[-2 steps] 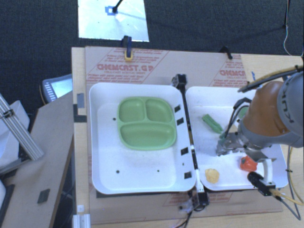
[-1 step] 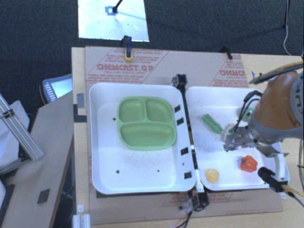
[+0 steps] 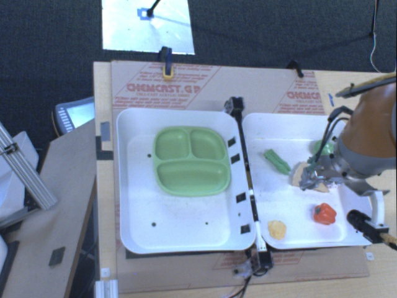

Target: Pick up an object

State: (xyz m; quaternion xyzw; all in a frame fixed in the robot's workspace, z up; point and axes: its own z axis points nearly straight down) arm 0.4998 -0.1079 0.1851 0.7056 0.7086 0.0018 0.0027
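Observation:
The gripper (image 3: pixel 308 180) hangs low in the right bin (image 3: pixel 291 129), down on a tan, bread-like object (image 3: pixel 299 173) near the bin's middle right. Its fingers are too small and dark to read. A green pickle-shaped piece (image 3: pixel 276 161) lies just left of it. Close to the front right lies a red pepper-like toy (image 3: pixel 324 213), and a yellow piece (image 3: pixel 276 229) rests at the bin's front edge. Something green (image 3: pixel 323 148) peeks out behind the wrist.
The left bin (image 3: pixel 133 185) holds a green divided plate (image 3: pixel 189 161) at its centre. A black divider with clips (image 3: pixel 242 166) runs between the bins. The arm's grey body and orange band (image 3: pixel 372 126) cover the right bin's far right side.

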